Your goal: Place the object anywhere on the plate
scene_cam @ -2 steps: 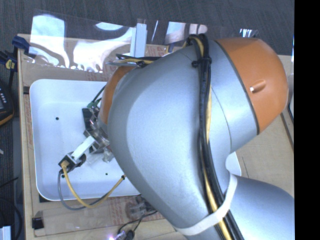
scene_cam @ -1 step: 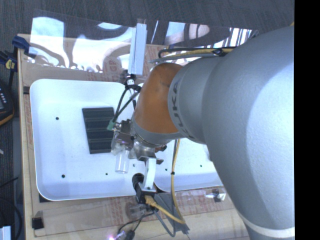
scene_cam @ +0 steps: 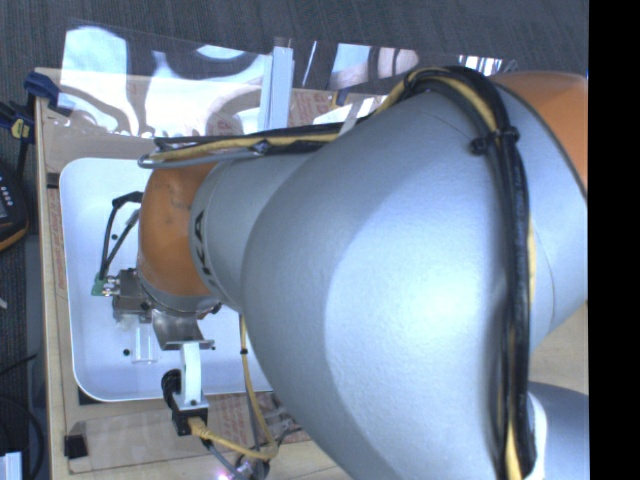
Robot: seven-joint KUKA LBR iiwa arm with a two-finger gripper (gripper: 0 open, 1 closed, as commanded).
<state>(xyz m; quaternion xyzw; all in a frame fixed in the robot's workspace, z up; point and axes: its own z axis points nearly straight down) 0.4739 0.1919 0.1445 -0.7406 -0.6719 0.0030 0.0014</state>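
Camera view. The grey arm (scene_cam: 400, 298) filled most of the frame, reaching in from the right and crossing over the bins toward the left. Its orange band (scene_cam: 170, 233) sat above the wrist, over the left white bin (scene_cam: 80, 268).

The hand (scene_cam: 150, 343) hung below the band, low in the left bin, near that bin's lower-left corner. Metal wrist hardware and a small green circuit board (scene_cam: 102, 286) showed at its left side. Whether the hand was released or clenched could not be told; the wrist and its fittings covered it from this angle. Nothing could be seen held.

The task's object and the plate could not be made out; the arm hid most of both bins.

A black and yellow cable bundle (scene_cam: 500, 188) ran along the top of the arm and down its right side. Thinner yellow and black wires (scene_cam: 250, 146) stretched from the arm's upper edge leftward across the far rim of the left bin. A loose black wire (scene_cam: 118, 223) looped from the band down to the circuit board. A white bracket with a black clip (scene_cam: 187, 388) hung from the wrist down past the near rim of the bin.

A clear glossy sheet (scene_cam: 150, 78) stood along the far side of the table (scene_cam: 130, 438), with an upright white post (scene_cam: 280, 83) at its middle. Dark grey carpet lay beyond.
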